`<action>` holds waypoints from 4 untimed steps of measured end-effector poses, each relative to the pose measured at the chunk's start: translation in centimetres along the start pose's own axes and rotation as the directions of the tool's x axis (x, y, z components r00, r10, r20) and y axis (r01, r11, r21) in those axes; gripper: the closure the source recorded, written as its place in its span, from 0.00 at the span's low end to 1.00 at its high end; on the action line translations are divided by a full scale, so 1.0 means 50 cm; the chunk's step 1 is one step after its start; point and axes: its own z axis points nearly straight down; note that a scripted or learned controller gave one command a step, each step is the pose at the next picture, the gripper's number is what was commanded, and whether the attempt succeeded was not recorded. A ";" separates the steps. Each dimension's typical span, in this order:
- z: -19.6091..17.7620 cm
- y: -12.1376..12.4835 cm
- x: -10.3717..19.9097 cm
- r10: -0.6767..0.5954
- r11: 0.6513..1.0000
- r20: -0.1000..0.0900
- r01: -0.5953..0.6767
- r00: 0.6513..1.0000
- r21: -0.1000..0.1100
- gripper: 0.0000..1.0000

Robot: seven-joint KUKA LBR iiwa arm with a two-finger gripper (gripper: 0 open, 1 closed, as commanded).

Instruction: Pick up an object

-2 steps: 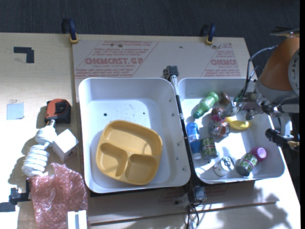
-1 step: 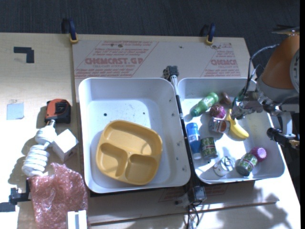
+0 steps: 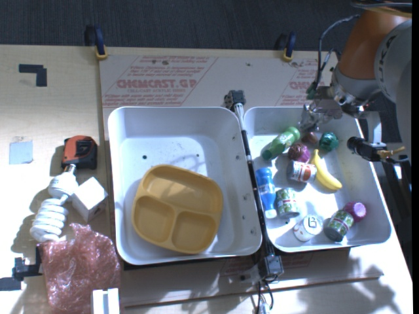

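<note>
My gripper (image 3: 315, 119) hangs over the far part of the right bin (image 3: 376, 195), under the arm's orange band. Just below it lie a green bottle (image 3: 281, 142), a maroon round item (image 3: 300, 152) and a teal ball (image 3: 327, 140). Closer to the front are a yellow banana (image 3: 325, 174), a red and white can (image 3: 302, 171), a blue bottle (image 3: 265, 187), a small green can (image 3: 286, 203), a white disc (image 3: 308, 226) and a green jar with a purple lid (image 3: 344, 220). Nothing is visibly held.
The left bin (image 3: 124, 129) holds a yellow divided tray (image 3: 177, 208). On the bench to the left lie a tape measure (image 3: 80, 150), a spiral light bulb (image 3: 52, 211), a white cube (image 3: 90, 195) and a pink plastic bag (image 3: 75, 260).
</note>
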 end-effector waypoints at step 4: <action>0.148 -0.098 0.053 0.004 1.000 -0.001 -0.004 1.000 0.001 0.00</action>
